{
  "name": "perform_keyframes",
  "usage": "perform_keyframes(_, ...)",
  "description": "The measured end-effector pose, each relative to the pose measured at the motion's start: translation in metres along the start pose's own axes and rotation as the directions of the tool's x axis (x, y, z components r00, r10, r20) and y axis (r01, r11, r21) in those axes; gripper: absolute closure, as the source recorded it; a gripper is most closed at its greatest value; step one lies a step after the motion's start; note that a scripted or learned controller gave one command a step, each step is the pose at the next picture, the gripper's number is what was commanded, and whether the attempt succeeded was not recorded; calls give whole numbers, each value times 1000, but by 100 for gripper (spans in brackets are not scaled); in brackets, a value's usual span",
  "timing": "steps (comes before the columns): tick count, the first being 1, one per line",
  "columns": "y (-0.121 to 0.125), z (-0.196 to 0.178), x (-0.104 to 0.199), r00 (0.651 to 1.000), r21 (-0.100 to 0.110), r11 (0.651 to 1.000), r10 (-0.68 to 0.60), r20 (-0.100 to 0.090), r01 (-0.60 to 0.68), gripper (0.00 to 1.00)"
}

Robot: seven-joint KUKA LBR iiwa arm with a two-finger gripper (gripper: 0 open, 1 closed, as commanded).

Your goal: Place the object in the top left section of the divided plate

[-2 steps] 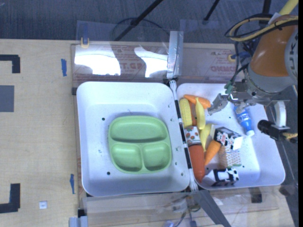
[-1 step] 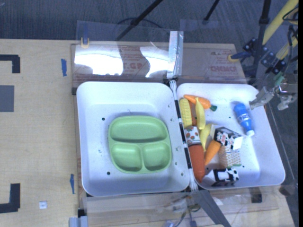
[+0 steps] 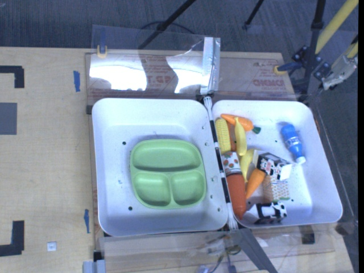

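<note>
Plate (image 3: 167, 173) sits in left bin (image 3: 108, 152), toys incl. corn (image 3: 222, 136) crowd right bin's (image 3: 318, 169) left wall; jaws' state can't tell.

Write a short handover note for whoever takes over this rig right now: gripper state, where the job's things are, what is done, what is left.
Gripper: at the upper right, outside the bins and above nothing in them; holding nothing that can be seen.
Divided plate: green, in the left bin; nothing lies in its sections.
Objects: toy foods piled along the left side of the right bin, among them a corn cob, a carrot and a blue bottle.
Done: nothing placed yet.
Left: pick an object and set it in the plate's top left section.
</note>
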State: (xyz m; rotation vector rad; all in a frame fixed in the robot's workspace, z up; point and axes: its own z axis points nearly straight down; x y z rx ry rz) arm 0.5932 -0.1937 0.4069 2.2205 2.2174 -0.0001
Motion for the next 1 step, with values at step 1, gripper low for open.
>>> perform_keyframes(1,-39,-29,-22,997,-2,997,74,1,-74,0)
